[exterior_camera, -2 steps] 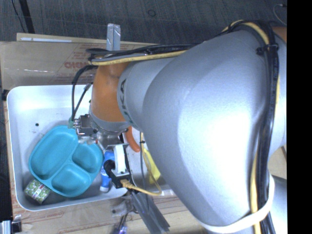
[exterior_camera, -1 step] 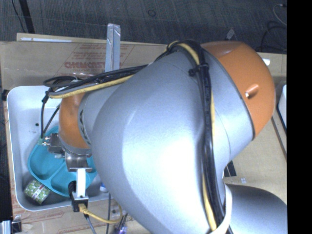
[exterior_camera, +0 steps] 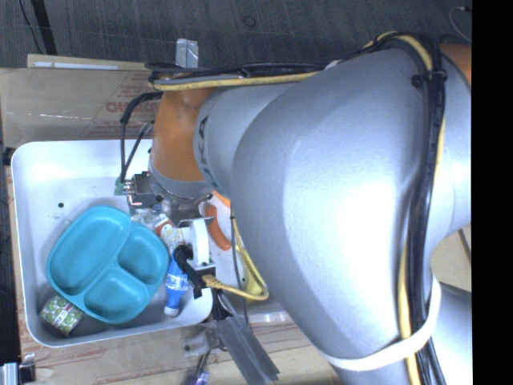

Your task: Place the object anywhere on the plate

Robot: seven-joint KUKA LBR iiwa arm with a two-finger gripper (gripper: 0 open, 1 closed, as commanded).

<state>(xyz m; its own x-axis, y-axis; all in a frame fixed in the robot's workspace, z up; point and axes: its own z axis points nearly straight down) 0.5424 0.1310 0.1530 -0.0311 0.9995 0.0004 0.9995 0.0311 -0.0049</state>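
Hand [exterior_camera: 178,229]: mine hangs low over the white bin [exterior_camera: 48,167], just right of the plate; whether it is clenched or released, I cannot tell, since my own wrist hides it.
Arm [exterior_camera: 337,199]: my grey bulk fills the right and centre of the frame, with the orange band [exterior_camera: 172,139] above the wrist at upper centre.
Plate [exterior_camera: 108,263]: blue, divided into compartments, lying tilted at the lower left of the frame inside the bin.
Blue-and-white tube [exterior_camera: 175,287]: lying in the bin just beside the plate's right edge, below my hand, not on the plate.
Green patterned object [exterior_camera: 60,314]: at the bin's lower left corner, touching the plate's lower rim.
Cables [exterior_camera: 240,283]: yellow and black, looping below my wrist.
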